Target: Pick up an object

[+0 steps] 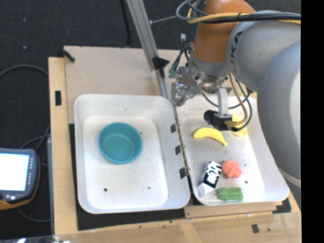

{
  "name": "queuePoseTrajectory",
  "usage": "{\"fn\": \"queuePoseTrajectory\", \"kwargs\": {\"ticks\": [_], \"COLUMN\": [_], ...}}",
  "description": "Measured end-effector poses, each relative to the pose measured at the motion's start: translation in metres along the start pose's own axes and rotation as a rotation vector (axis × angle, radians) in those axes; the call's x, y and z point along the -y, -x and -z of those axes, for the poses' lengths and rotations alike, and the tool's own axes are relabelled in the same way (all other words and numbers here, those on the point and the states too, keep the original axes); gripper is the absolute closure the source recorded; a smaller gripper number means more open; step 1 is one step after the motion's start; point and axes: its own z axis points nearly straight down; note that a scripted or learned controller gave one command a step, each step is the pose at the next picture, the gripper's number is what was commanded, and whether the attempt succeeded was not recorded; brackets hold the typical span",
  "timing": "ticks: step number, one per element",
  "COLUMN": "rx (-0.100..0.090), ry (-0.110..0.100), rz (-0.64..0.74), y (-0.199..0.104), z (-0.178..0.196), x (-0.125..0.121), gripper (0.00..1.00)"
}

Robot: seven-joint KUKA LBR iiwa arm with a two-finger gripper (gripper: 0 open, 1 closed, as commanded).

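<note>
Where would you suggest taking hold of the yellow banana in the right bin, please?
Probably the banana at its thick middle, coming straight down, jaws closing across its narrow width. It lies flat and curved in the right bin, apart from the other items, so both sides look free.

Right bin (263,151): yellow banana (210,135) lying flat mid-bin; coral lump (232,169), black-white block (211,174), green piece (229,194) nearer its front rim.

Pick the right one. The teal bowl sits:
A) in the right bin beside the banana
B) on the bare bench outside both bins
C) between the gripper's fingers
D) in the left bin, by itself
D: the teal bowl rests on the floor of the left bin, while the banana lies in the right bin.
</note>
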Motion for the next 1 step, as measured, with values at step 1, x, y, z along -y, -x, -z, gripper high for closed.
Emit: {"fn": "queuePoseTrajectory", "kwargs": {"ticks": [1], "rx": [-0.002], "ry": [0.002], "rz": [0.002], "y": [-0.0621], "z": [0.0030], "x": [0.0003], "gripper": [1.00]}}
